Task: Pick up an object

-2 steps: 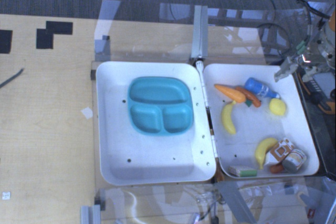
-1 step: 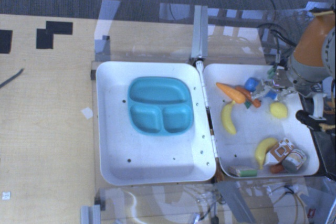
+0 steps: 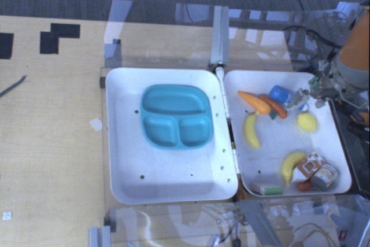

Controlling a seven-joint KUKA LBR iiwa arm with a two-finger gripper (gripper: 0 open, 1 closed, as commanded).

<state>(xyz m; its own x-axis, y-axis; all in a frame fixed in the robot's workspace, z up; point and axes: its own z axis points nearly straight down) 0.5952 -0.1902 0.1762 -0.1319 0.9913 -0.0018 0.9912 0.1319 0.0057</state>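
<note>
The right bin (image 3: pixel 341 147) holds several objects. An orange carrot (image 3: pixel 260 102) lies near its far side, with a small blue object (image 3: pixel 279 93) just behind it. A yellow lemon (image 3: pixel 307 122) rests near the right wall. One banana (image 3: pixel 251 130) lies left of centre and another (image 3: pixel 291 163) near the front. My gripper (image 3: pixel 303 99) reaches in from the right, low over the far right part of the bin, between the blue object and the lemon. Nothing is visibly held in it.
A blue three-compartment tray (image 3: pixel 176 115) sits in the left bin (image 3: pixel 124 142). At the right bin's front right corner are a small carton (image 3: pixel 312 165), a can (image 3: pixel 324 176), a red item (image 3: pixel 304 185) and a green item (image 3: pixel 270 188). A metal divider (image 3: pixel 219 37) stands behind the bins.
</note>
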